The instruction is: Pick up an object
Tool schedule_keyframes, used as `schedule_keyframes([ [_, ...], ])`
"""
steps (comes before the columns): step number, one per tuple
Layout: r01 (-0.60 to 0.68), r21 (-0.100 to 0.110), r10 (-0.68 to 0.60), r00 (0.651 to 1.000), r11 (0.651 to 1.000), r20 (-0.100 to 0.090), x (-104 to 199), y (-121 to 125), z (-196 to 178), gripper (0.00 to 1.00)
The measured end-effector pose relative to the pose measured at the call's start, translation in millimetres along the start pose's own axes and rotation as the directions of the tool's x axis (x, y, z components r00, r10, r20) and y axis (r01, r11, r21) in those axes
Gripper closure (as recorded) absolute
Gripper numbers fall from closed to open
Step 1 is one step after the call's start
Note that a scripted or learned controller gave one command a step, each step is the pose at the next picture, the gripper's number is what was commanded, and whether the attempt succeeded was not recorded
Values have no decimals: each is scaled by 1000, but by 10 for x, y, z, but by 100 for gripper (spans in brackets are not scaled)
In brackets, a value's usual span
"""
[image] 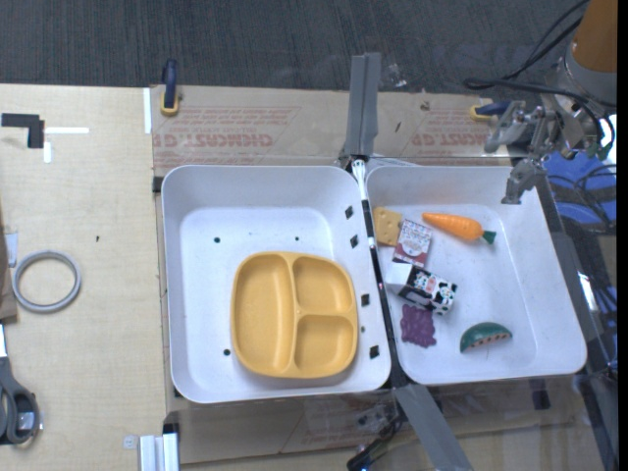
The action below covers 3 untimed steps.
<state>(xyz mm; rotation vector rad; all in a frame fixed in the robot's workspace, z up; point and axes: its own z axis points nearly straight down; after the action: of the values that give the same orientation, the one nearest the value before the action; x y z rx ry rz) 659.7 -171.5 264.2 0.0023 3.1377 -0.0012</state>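
fingers (514,186) of the gripper (520,180) hang above the right bin's (559,292) far right corner, with nothing between them; how far apart they stand cannot be told from this angle. open room lies under and left of them along the bin's back wall, with bare white floor down its right side. nearest is the carrot (457,226), smooth orange and tapered with a green stub. further left, against the dividing rim, sit a yellow cracker (388,227), a pink-edged card (415,240), a black-and-white cow-print block (430,289) and a flat purple grape cluster (419,327). a watermelon slice (486,337), green-rinded, lies near the front. the left bin (196,263) holds a matte yellow divided plate (293,314), clear of the walls. the metal wrist slants in from the upper right beneath the orange band (597,27)
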Motion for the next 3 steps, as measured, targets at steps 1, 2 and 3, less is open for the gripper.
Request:
schedule_keyframes([
  [1, -72, 0, 72, 997, 997, 0, 39, -116, 1561, 0],
  [2, -274, 0, 274, 962, 962, -1, 258, 300, 1714, 0],
  [3, -271, 1, 271, 963, 963, 5, 240, 310, 1606, 100],
])
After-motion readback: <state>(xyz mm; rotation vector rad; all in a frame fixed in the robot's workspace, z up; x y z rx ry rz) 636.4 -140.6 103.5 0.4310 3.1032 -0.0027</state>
